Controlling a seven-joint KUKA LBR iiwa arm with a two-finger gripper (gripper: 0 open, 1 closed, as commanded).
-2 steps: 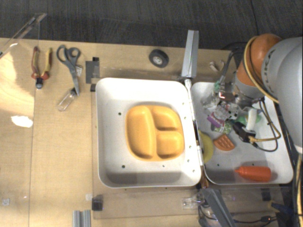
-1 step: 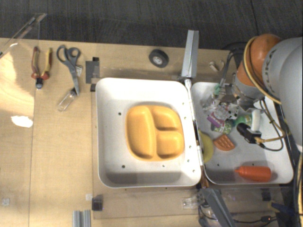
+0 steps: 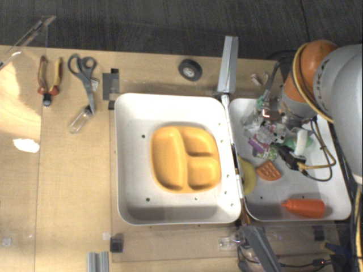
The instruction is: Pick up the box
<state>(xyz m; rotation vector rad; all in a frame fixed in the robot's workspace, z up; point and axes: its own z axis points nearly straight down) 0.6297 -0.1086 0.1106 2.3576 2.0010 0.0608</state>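
Reading the box as the yellow three-compartment container (image 3: 185, 157): centred in the left bin (image 3: 130, 169), flat on the floor, open side up, clear of all four walls, alone in there. Gripper (image 3: 266, 126) low over the right bin (image 3: 334, 203), in the upper-left clutter, just beside a purple piece (image 3: 256, 144) and near a green one (image 3: 300, 140), with an orange ridged piece (image 3: 269, 171) just in front. Well apart from the container, with both bin rims in between. Open or closed: cannot tell, buried under wrist hardware and cables. Nothing visibly held. Judging the pick as not yet begun on the likely target. Risks from here: closing in place and lifting clutter instead of the container; snagging the purple or green piece on the way up and dragging it across; clipping the rims on a low traverse. On the container itself: wide, smooth, rounded body, probably too broad to span, so needs a pinch on an outer edge or on a ridge between compartments. Off-centre pinch likely to tilt it and slip. Could also skate on the slick bin floor under a glancing descent. Orange-red bottle-like item (image 3: 304, 207) at the right bin's front and yellow item (image 3: 248, 174) at its left wall: no bearing on the pick.
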